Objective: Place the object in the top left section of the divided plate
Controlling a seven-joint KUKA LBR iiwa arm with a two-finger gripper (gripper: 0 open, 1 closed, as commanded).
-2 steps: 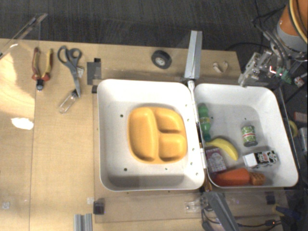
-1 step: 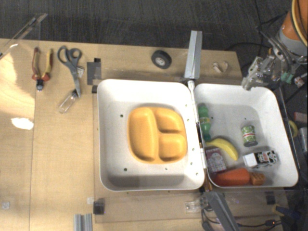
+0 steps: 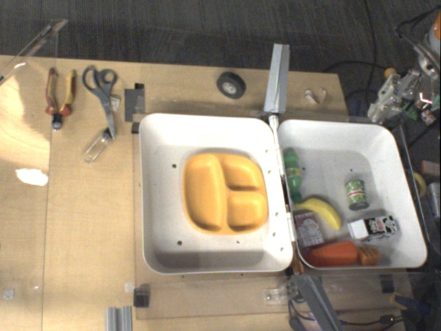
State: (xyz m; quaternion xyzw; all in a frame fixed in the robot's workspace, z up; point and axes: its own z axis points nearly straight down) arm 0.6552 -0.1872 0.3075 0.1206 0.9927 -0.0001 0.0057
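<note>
While the yellow divided plate point(image 3: 224, 192) in the left bin point(image 3: 160, 185) has nothing in its sections, the candidate objects, a banana point(image 3: 322, 210) among them, lie in the right bin point(image 3: 393, 158), so the whole job remains; the gripper's state cannot be told.

No text can be read; the can point(image 3: 356, 193) at 3 o'clock perhaps bears a label, too blurred.
</note>
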